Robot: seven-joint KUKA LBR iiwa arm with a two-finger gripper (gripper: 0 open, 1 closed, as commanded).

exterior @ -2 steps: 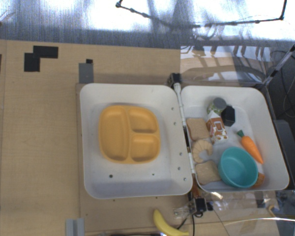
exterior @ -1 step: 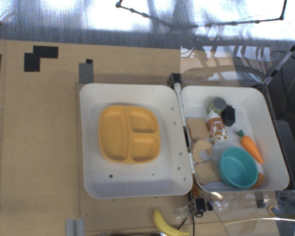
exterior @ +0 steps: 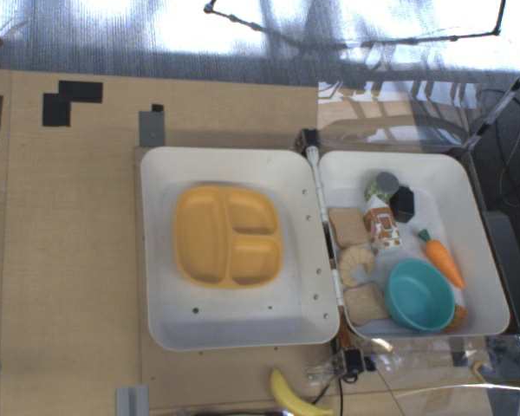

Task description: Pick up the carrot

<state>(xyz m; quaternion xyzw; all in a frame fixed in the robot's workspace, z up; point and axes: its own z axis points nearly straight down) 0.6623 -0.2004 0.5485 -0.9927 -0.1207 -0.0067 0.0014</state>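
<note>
Nearest, a banana (exterior: 292, 396) lies on the surface (exterior: 61, 276), cut off by the lower edge. Right bin (exterior: 481, 232): teal bowl (exterior: 420, 295) hiding part of an orange item; bread slices (exterior: 364, 302); the carrot (exterior: 442, 259) just beside the bowl, near the right wall. Farther back, a small carton (exterior: 382, 224) and dark objects (exterior: 402, 203), hard to identify. Left bin (exterior: 234, 328): yellow divided plate (exterior: 227, 236). Gripper state cannot be told.

Banana (exterior: 296, 397) at bottom edge, lower end cut off.
</note>
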